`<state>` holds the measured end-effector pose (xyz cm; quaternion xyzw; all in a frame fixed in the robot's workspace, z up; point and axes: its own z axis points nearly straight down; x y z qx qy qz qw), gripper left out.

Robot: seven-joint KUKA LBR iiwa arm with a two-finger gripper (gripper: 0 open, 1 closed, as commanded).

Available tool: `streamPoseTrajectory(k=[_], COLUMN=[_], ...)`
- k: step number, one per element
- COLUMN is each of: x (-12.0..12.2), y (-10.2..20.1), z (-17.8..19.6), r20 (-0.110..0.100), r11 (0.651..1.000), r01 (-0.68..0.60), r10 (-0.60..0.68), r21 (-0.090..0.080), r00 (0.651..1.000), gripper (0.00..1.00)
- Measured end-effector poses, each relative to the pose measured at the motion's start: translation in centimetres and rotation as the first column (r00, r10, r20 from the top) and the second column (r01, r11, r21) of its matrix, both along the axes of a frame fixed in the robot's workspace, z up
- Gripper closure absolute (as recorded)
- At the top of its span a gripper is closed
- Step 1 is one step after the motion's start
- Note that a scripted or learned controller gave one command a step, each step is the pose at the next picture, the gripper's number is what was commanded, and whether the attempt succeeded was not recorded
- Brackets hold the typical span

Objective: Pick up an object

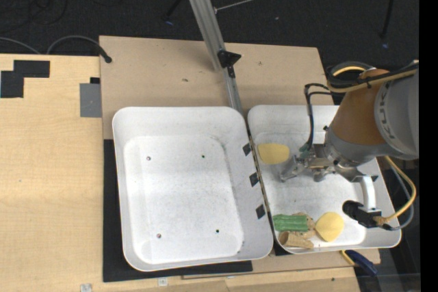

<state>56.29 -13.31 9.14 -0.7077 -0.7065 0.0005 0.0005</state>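
Note:
In the right bin [301, 123] a pale yellow rounded object [274, 152] lies near the left wall. My gripper [295, 168] hangs low over the bin floor just right of and below it, beside it rather than around it. At the bin's front edge lie a green object [291, 221], a yellow ball-like object [330, 226] and a tan piece [297, 239]. The arm's grey body and orange band [356, 121] reach in from the right.
The left bin [137, 121] is a shallow white tray next to the right one, with black clips [253, 178] along the shared wall. A metal rail [205, 17] slants up behind the bins. Cables loop at the arm's right side.

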Motion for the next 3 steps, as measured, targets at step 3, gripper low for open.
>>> streamPoseTrajectory(k=[3], x=[-0.2], y=[0.3], z=[11.0], r20=[0.004], r11=[1.000], r01=[-0.003], r10=[0.003], r21=[0.000], r00=[1.000], gripper=[1.00])
